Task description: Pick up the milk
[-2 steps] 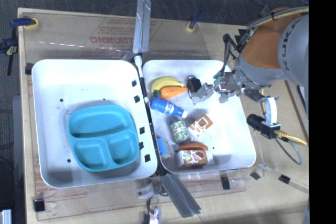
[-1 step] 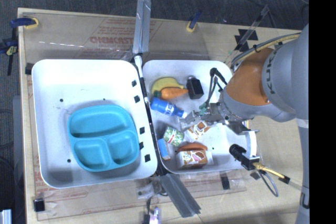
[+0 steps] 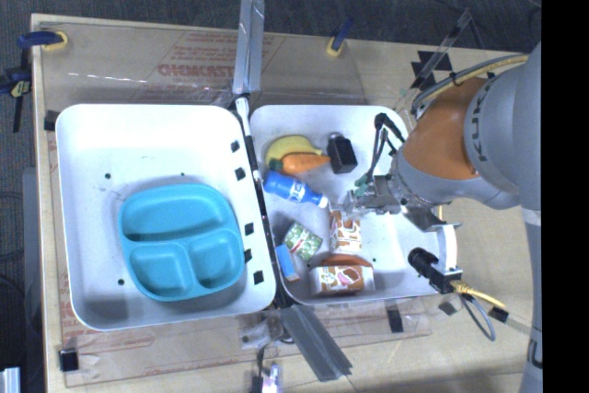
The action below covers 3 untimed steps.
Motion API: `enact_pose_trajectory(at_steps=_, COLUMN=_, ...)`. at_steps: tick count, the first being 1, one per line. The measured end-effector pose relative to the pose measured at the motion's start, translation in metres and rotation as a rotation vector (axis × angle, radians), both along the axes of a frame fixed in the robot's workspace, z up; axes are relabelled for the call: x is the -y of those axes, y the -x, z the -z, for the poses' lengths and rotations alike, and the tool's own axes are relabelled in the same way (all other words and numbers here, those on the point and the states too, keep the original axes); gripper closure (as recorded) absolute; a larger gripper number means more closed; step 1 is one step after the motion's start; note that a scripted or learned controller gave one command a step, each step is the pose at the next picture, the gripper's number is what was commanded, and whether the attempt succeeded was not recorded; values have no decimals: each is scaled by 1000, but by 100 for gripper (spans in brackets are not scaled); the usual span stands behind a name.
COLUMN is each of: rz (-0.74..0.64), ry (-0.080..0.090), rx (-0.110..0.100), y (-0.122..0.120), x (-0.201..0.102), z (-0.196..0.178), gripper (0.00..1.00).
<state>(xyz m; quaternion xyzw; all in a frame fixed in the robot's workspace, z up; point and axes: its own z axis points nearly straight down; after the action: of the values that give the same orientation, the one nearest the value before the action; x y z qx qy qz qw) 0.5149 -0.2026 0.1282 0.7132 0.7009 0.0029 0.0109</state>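
Two smooth white bins: my gripper (image 3: 361,195) (finger state unclear to me) hovers over the boxy milk carton (image 3: 345,232), right bin (image 3: 396,294).

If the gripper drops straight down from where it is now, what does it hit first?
Probably the small milk carton just below the gripper, though depth is hard to judge from this slanted view.

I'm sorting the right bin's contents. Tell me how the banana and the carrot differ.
The banana is yellow, the carrot orange. The banana is curved and broader; the carrot is slimmer and straighter. The banana lies nearer the bin's far wall, the carrot just in front of it. Both lie flat, touching, in the right bin.
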Motion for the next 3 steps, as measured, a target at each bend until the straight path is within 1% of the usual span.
enact_pose_trajectory(at_steps=1, rz=-110, ry=-11, rx=-21, y=-11, x=-38, z=-79, gripper=100)
enact_pose_trajectory(at_steps=2, rz=-109, ry=-11, rx=-21, y=-11, x=-38, z=-79, gripper=0)
enact_pose_trajectory(at_steps=3, rz=-50, ry=-1, rx=5, y=-26, x=-19, z=15, gripper=0)
